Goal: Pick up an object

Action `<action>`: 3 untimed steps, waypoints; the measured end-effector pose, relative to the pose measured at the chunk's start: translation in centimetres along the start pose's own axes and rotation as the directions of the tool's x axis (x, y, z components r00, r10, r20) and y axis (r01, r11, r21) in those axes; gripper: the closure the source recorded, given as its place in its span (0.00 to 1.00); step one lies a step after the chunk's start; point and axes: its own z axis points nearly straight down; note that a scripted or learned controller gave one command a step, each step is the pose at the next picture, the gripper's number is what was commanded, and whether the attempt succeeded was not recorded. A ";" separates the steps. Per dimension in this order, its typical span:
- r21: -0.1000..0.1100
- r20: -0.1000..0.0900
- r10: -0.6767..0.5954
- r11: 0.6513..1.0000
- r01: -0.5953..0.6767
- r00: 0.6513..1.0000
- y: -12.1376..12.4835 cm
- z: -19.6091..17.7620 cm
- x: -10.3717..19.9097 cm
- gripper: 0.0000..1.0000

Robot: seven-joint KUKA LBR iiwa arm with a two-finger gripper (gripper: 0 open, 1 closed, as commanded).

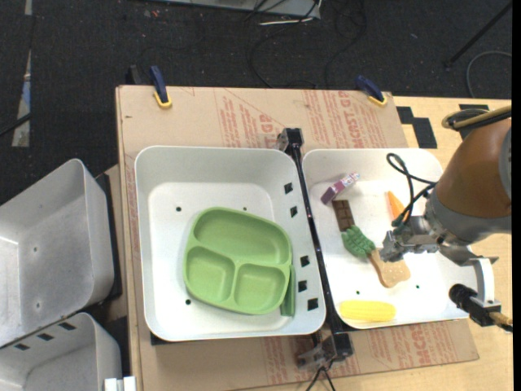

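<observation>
The gripper [396, 244] hung low inside the right bin [423, 168], directly over the upper end of a tan, toast-like piece [393, 273]; whether it was parted or closed could not be told. Just left of that tan piece lay a green leafy toy [356, 241], touching it. Up from the leafy toy sat a brown chocolate-bar piece [343, 213], and beyond it a small purple and white item [339, 187] whose print was too small to read. An orange carrot-like piece [395, 202] showed above the gripper. A yellow corn cob [366, 309] lay below the tan piece, near the bin's front wall. The left bin [155, 218] held a green divided tray [238, 261]. Red mirrored lettering on the cardboard bench [244, 120] read roughly "MCMASTER"
</observation>
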 end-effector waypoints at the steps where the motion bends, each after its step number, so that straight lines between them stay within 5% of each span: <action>1: -0.002 0.001 0.000 1.000 0.000 1.000 0.2 -5.3 0.0 1.00; 3: 0.004 -0.002 -0.004 1.000 0.004 1.000 1.2 -5.1 9.7 1.00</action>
